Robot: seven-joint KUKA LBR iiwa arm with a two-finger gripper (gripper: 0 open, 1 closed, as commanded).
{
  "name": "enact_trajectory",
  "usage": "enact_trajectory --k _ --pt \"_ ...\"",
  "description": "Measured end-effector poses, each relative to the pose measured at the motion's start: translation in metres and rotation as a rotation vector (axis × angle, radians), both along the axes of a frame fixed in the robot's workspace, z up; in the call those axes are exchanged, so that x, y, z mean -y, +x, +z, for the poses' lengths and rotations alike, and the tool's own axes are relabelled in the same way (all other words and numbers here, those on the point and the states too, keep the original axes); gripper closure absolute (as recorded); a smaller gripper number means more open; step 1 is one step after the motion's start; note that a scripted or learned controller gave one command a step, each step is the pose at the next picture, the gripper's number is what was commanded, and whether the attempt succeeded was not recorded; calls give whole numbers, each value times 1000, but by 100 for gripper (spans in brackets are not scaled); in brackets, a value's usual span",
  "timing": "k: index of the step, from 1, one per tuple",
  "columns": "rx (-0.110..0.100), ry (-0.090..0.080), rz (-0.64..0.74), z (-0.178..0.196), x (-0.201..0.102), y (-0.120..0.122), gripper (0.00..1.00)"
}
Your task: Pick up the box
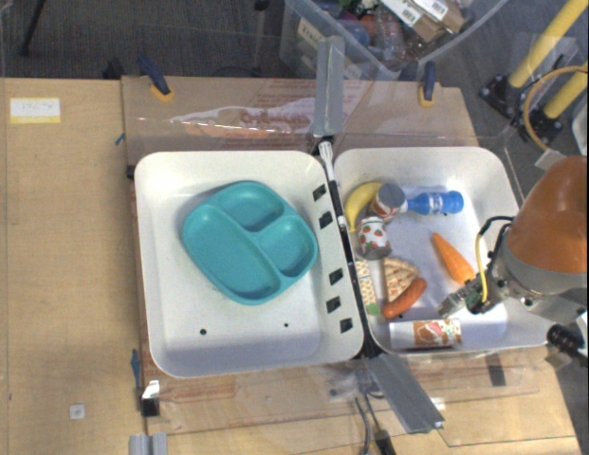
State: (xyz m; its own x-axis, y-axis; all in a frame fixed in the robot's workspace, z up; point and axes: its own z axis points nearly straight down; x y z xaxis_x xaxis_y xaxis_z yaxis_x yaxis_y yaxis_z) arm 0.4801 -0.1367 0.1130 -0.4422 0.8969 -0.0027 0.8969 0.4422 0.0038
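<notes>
Camera view places the small white box with a red-and-orange label (426, 333) lying flat on its long side against the near wall of the right white bin (493, 173), close to that bin's near left corner. Just above its right end hangs the gripper (468, 297) of the grey arm with the orange band (558, 221), which comes in from the right edge; the gripper sits near the box without clearly touching it, and whether its fingers are wide or narrow cannot be told from this angle.

Just beyond the box lie a red sausage-shaped toy (404, 298) and a tan wedge like a pizza slice (398, 275), touching each other. An orange carrot (452, 258) rests beside the gripper. Farther back are a brown-and-white ball (374, 238), a yellow banana (358, 202) along the divider, a small grey-capped jar (390, 198), and a blue bottle (434, 202) lying on its side.

To the left, the left white bin (161, 282) carries a teal divided plate (248, 241) with three compartments, tilted diagonally. Both bins sit on the wooden bench (57, 254). Behind the bench stands a clear plastic tub full of mixed items (394, 12).
</notes>
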Motion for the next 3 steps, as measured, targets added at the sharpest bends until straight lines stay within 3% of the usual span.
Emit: enact_trajectory --k 1,2,3 --pt "-2 1 1 94 -61 4 100" --pt "-1 0 16 108 -143 20 100" --pt "-1 1 15 108 -143 19 0"
